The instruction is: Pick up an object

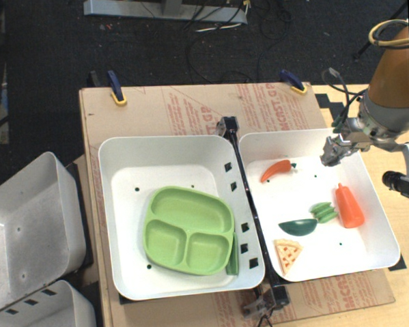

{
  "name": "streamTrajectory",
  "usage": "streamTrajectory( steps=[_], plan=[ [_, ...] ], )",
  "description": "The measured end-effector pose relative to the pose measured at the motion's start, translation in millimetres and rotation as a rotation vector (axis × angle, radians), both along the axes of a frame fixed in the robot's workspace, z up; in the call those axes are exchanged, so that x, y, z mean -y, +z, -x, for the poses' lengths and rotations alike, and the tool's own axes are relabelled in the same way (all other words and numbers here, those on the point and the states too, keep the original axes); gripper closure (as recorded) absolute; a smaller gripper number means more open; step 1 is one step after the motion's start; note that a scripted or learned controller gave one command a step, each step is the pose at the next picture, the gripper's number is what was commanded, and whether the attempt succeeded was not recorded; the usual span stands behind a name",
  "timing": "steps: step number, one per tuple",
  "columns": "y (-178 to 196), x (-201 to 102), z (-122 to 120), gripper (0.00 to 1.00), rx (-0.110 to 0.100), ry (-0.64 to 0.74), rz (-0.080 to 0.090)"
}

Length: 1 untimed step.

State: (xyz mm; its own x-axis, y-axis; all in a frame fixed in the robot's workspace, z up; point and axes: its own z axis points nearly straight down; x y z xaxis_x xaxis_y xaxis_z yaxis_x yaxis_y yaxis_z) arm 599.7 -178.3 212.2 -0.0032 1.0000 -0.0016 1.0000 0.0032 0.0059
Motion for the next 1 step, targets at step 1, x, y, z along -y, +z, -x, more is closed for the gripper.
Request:
streamTrajectory(
  steps=[1],
  plan=[
    [21.3, 0.0, -1.0, 1.00, -0.002, 0.000, 0.000]
  ],
)
